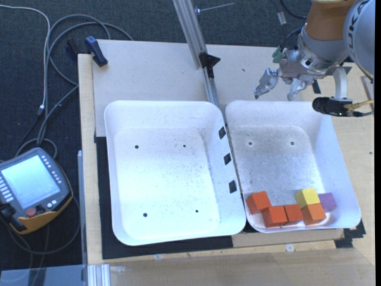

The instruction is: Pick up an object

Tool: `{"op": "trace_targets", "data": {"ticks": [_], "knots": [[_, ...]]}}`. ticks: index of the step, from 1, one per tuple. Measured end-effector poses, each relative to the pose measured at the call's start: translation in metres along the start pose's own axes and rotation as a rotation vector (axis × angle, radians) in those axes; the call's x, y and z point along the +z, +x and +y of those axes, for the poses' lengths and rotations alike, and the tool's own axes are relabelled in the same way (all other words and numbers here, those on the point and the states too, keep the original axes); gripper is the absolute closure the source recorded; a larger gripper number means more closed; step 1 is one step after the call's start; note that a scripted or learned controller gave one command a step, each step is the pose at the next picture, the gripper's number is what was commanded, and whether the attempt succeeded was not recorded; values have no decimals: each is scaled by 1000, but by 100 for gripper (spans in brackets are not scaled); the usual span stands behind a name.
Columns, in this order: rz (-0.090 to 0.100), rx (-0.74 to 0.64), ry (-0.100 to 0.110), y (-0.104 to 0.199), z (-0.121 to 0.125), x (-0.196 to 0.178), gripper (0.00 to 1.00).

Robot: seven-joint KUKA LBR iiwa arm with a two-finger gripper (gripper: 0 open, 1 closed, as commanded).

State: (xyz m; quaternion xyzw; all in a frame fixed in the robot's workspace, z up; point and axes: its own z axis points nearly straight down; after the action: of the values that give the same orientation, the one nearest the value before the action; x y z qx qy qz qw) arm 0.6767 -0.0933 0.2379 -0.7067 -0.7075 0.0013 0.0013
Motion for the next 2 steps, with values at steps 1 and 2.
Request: {"op": "trace_targets", "data": {"ticks": [1, 2], "knots": [[1, 3, 7, -45, -28, 142, 0], [1, 4, 3, -63, -85, 139, 0]]}}
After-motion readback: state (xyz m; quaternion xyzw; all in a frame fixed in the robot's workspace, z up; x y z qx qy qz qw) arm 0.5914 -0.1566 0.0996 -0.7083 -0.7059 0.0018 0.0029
